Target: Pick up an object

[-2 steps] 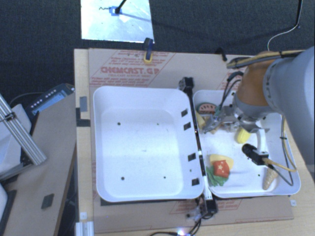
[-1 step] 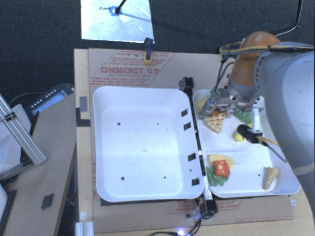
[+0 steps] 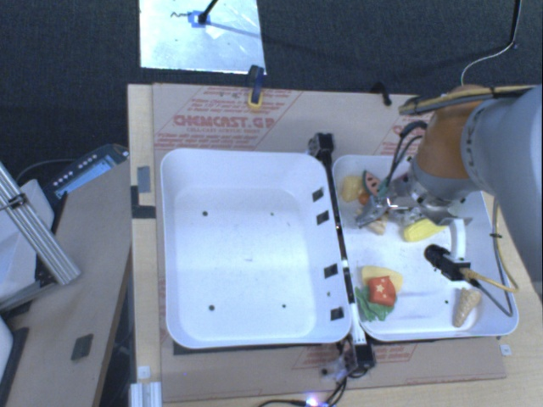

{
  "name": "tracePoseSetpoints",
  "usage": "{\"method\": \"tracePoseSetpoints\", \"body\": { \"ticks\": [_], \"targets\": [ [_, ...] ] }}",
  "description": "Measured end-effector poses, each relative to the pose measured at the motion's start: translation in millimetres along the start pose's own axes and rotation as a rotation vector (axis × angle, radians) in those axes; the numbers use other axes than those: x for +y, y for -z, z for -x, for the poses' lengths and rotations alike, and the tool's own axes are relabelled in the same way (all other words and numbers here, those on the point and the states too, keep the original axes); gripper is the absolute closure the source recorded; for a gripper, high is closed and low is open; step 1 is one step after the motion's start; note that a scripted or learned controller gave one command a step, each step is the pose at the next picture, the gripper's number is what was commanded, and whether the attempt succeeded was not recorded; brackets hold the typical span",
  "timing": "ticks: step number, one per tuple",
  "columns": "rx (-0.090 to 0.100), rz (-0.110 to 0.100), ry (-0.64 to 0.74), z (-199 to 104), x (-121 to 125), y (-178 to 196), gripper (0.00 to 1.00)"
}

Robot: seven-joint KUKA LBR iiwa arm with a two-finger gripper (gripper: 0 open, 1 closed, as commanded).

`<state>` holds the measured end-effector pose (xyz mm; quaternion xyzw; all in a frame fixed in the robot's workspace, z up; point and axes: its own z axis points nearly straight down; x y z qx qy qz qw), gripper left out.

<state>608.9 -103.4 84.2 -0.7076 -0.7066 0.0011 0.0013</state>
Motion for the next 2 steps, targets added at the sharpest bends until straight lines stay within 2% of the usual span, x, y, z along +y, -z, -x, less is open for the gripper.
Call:
{"method": "tracePoseSetpoints", "body": {
  "ticks": [1,2],
  "targets": [
    [-0.001,0.006,0.005,-0.9,3.5,11.4,1.00],
    [-0.001,0.004,0.001,17.4,-6.0,0.1,1.00]
  ]
}}
